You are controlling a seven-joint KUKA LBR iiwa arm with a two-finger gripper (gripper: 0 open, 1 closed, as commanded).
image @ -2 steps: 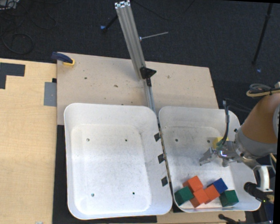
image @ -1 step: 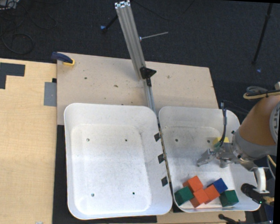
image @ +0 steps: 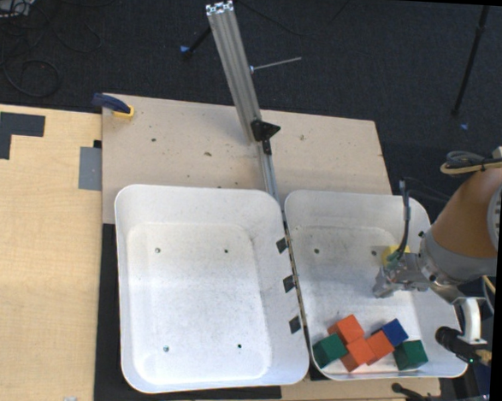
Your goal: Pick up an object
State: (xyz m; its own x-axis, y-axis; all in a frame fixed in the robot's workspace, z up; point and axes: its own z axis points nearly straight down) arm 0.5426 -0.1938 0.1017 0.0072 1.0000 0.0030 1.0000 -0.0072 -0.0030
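Several blocks lie clustered at the near end of the right bin [image: 344,219]: two orange blocks [image: 351,328] [image: 369,348], two green blocks [image: 331,349] [image: 411,355] and a blue block [image: 394,330]. My gripper [image: 388,282] hangs low over the right side of that bin, a little beyond the cluster and apart from it. A small yellow-green bit [image: 393,252] shows right at the gripper's far side; whether it is a loose object or part of the tool is unclear. The grey arm with its orange band [image: 468,223] comes in from the right.
The left bin [image: 139,209] sits beside the right one, with black clips [image: 290,284] along their shared wall. A slanted aluminium rail [image: 239,70] rises behind the bins. A blue and yellow clamp [image: 114,105] sits at the board's far left corner.
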